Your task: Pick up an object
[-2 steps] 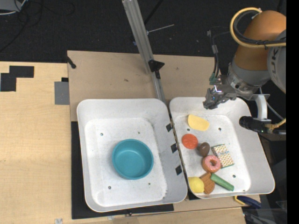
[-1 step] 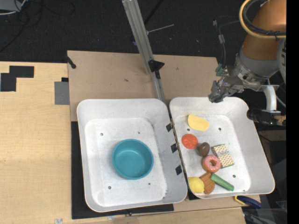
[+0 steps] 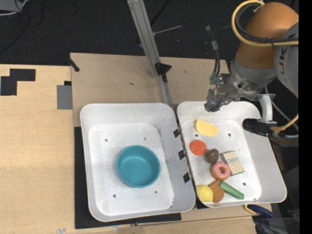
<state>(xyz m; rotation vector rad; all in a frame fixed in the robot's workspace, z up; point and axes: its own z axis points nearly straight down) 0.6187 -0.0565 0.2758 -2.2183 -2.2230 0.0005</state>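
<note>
Camera view looks down at a slant on two shallow white bins set side by side across the lower half of the frame. Toward the upper right, the grey arm with its orange band [image 3: 265,33] reaches in, and its two-finger gripper [image 3: 214,105] hangs over the far rim of the right white bin [image 3: 273,179], above the bin's upper left corner. Whether its dark fingers are open or closed I cannot tell; nothing shows between them.

Just below the gripper, apart from it, lies a flat yellow wedge-shaped piece [image 3: 206,128]. Further down sits a round red-orange disc [image 3: 197,147], with a dark brown egg-shaped object [image 3: 212,155] just beside it on the right. Right of that lie two small checkered waffle-like squares [image 3: 233,162], and touching them a pink-frosted toy doughnut [image 3: 220,170]. Near the bin's lower edge are a yellow lemon-shaped ball [image 3: 204,193], a brown pretzel-like piece [image 3: 217,191] touching it, and a green stick-shaped object [image 3: 232,190] lying at a slant.

The left white bin [image 3: 97,116], in the lower centre, holds a round teal plastic bowl [image 3: 138,166], upright, near its middle.

A grey metal rail [image 3: 148,43] runs diagonally from the top centre down toward the gap between the bins.
</note>
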